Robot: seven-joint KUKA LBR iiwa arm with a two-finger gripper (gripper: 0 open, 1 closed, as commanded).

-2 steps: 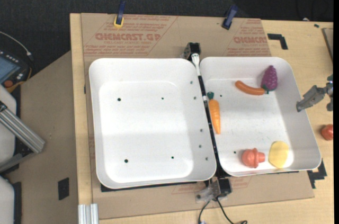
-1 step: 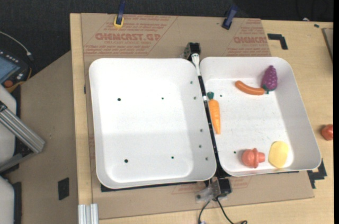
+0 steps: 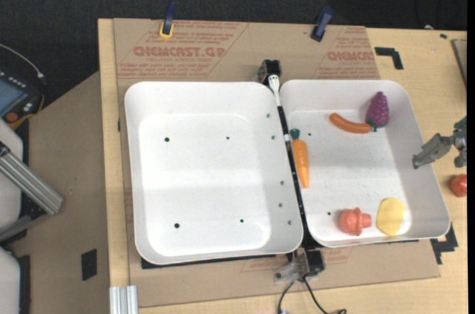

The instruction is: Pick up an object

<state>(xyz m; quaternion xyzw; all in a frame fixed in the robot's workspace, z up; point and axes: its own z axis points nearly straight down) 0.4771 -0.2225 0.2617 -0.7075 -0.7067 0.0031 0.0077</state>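
Looking down on the bench, you see the grey two-finger gripper [image 3: 438, 151] at the right rim of the right-hand shallow white bin [image 3: 415, 179], grasping nothing; whether it is released or clenched cannot be told. You find the objects in that bin: an orange plastic carrot [image 3: 300, 162] against its left wall, an orange sausage-shaped toy [image 3: 349, 124] touching a purple grape bunch [image 3: 378, 109] at the far side, and a red toy [image 3: 353, 220] just beside a yellow lemon-shaped toy [image 3: 391, 215] at the near edge. You see the left-hand shallow white bin [image 3: 148, 157] beside it.

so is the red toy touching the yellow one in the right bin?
Cannot tell. In the camera view the red toy and yellow toy sit side by side near the right bin's front edge; no gap plainly shows between them.
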